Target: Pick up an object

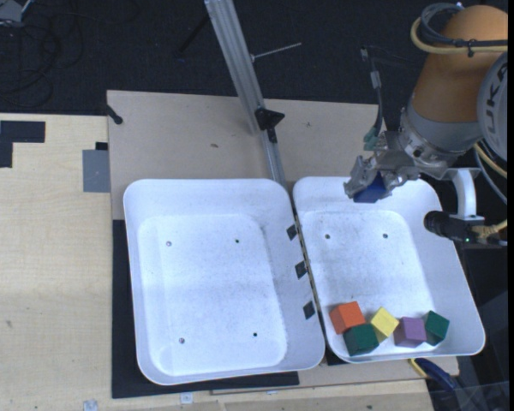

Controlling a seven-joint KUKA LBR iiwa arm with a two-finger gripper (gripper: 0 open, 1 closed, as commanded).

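Blue showed between the fingers (368, 185), which were closed on a small blue block (373, 192) held above the right bin's (450, 229) far edge, apparently lifted clear, while five cubes (385, 325) lay well below them in the near corner.

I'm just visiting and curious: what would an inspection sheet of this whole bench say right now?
Surface: two white bins side by side, left bin and right bin.
Job's things: orange cube, yellow cube, purple cube and two green cubes clustered at the right bin's near edge.
Clutter: nothing seen.
Grippers: gripper at the right bin's far edge, a blue block between its fingers.
Cables: yellow hose looped on the arm.
Surroundings: aluminium rail, dark floor.
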